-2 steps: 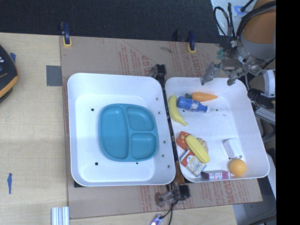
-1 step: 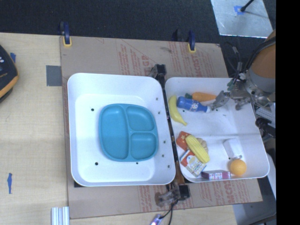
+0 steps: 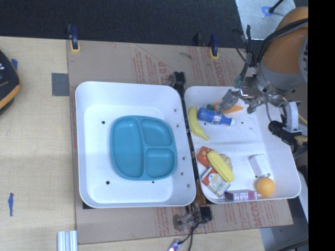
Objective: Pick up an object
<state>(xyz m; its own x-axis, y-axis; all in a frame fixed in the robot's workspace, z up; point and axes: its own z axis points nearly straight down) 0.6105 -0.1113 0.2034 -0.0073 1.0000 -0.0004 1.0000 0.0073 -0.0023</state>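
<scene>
A brown board with faint red printing, too small to read, lies on a pale wooden bench and bears two white bins. The left bin (image 3: 94, 140) holds a blue divided tray (image 3: 143, 147) with open floor around it. In the right bin (image 3: 285, 161), the gripper (image 3: 229, 101) hangs at the far wall over a blue bottle (image 3: 215, 117); whether it grips anything cannot be told. The bottle lies flat, its long axis running left to right, just right of a banana (image 3: 196, 124). An orange carrot-like piece (image 3: 234, 109) touches the bottle's far side. Nearer the front lie a corn cob (image 3: 220, 166), red packets with unreadable labels (image 3: 209, 179), a white cylinder (image 3: 258, 165) and an orange ball (image 3: 266, 186). Bare floor lies midway between bottle and cylinder.
</scene>
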